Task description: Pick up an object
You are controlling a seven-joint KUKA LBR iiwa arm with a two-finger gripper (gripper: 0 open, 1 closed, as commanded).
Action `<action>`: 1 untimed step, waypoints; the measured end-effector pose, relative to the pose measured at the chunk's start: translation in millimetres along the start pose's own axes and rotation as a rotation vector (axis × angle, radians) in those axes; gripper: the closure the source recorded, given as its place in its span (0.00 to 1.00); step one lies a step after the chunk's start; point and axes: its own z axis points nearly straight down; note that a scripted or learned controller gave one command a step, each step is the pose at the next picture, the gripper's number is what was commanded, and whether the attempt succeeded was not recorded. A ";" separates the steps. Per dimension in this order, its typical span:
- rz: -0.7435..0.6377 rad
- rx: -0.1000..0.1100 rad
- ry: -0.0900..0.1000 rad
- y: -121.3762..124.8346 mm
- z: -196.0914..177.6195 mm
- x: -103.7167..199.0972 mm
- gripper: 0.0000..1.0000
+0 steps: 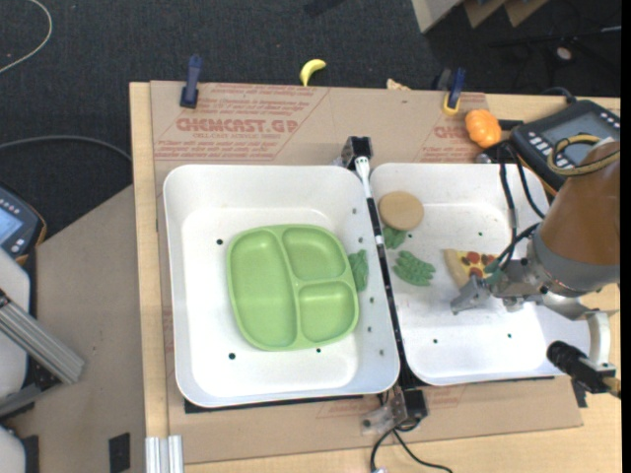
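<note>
The gripper (pixel 466 296), its jaw state impossible to tell, hung beside the pizza slice (pixel 467 262) and risked nudging it away.

fixed overhead camera, slanted down, both bins (pixel 187 264)

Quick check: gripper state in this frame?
Gripper: cannot be told; it sits low in the right white bin beside the pizza-slice toy.

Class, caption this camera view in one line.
Gripper low in right bin beside pizza slice; green tray in left bin.
</note>
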 end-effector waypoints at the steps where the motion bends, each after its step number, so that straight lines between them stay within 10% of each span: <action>1: -0.009 -0.017 -0.004 65.2 41.1 -30.5 0.00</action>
